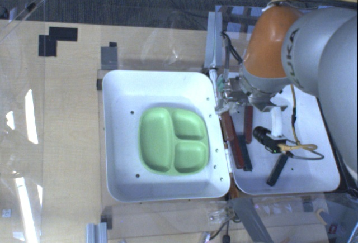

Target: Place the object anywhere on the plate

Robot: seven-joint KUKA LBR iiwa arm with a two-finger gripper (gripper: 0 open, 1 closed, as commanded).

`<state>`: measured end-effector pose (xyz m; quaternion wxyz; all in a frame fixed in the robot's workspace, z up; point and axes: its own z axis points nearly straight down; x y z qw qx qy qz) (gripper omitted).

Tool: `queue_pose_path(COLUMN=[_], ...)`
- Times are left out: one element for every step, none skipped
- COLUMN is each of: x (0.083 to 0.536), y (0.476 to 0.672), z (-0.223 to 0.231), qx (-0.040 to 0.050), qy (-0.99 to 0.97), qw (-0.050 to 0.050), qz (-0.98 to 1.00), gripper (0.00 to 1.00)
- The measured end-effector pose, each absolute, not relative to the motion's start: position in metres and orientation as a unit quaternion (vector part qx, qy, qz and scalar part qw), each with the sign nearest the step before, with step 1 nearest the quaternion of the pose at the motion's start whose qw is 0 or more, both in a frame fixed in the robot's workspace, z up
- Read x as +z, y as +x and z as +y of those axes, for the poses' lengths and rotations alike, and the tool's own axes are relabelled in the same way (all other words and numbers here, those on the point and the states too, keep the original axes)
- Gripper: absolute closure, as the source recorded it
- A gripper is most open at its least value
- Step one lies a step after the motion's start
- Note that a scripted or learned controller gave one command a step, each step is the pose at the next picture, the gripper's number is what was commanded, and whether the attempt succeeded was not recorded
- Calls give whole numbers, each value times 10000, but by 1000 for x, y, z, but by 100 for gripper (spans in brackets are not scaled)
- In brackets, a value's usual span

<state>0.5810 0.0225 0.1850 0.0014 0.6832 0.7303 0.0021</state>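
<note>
You are looking at the gripper [238, 124] straddling a dark bar [244, 153] lying near-to-far, fingers parted, with the green plate [173, 140] sitting to its left.

wooden bench [67, 141], two white bins [120, 124] side by side

The arm [313, 41] bears dark letters "UKA" (partly cut off)

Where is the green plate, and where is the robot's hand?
green plate [173, 139], camera view, on the ridge between its compartments.
hand [236, 124], camera view, midway between its two long fingertips, over the right bin.
</note>
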Motion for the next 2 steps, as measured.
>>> queue_pose_path(x=[184, 185], y=[544, 544], z=[79, 79], qx=[13, 16], qy=[7061, 7066], qw=[3, 5], qz=[7081, 7077], gripper=[100, 0])
